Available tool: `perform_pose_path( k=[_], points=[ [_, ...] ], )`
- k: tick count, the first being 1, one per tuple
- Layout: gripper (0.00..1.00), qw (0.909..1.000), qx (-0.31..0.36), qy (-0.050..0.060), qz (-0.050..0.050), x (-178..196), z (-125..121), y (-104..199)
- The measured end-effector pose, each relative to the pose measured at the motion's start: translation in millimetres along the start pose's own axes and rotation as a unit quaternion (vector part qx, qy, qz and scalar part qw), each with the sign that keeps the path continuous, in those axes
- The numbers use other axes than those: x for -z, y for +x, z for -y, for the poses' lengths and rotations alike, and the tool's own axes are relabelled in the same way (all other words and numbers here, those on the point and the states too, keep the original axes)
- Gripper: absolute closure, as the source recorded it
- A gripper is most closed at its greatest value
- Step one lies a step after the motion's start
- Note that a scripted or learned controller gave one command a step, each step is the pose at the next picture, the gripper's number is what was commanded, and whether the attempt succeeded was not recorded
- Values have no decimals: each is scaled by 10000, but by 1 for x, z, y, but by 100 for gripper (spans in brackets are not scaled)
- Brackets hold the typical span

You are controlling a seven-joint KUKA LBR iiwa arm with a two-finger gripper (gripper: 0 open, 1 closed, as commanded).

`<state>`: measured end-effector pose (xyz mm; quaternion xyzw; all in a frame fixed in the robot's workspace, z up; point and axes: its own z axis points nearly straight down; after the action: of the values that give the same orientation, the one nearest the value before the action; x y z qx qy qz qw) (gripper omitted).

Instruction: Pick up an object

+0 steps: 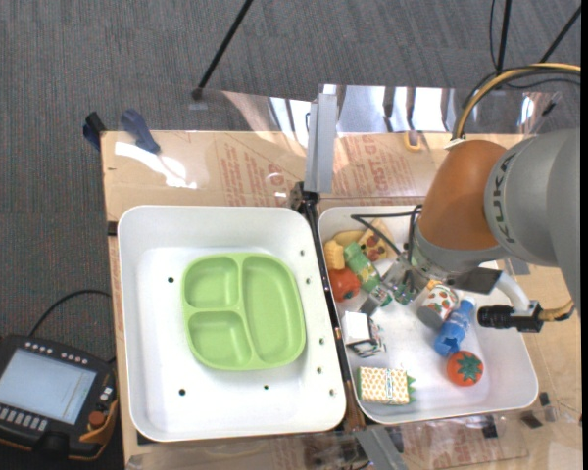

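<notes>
Grey and orange metal of the arm (490, 213) is seen reaching in over the right bin (514, 385), with the tool (390, 290) lowered among a crowd of small toys near that bin's left wall. Whether the tool is open or closed cannot be told, and nothing is clearly seen gripped by it. Just beside the tool, toward the left bin, a green toy (357, 258) and a red ball (343, 284) are found, with a yellow piece (347, 237) a little farther up. Below the tool, a small white box (361, 329) is lying, and farther down a yellow checked packet (384, 385) is seen flat on the bin floor. On the other side of the tool, under the arm, a blue bottle (454, 329) is lying tilted, and near it a red tomato-like toy (464, 368) is resting apart from the rest. Well away from the tool, a green divided plate (243, 311) is set in the middle of the left bin (147, 233). Both bins are carried side by side on the desk (225, 164).
</notes>
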<state>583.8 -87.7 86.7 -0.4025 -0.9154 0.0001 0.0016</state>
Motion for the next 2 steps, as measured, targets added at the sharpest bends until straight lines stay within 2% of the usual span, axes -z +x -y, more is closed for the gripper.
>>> perform_pose_path(
  k=[1,2],
  points=[
    [0,9993,-384,5,-8,0,3,2],
    [0,9964,-847,-5,9,13,48,-41]
  ],
)
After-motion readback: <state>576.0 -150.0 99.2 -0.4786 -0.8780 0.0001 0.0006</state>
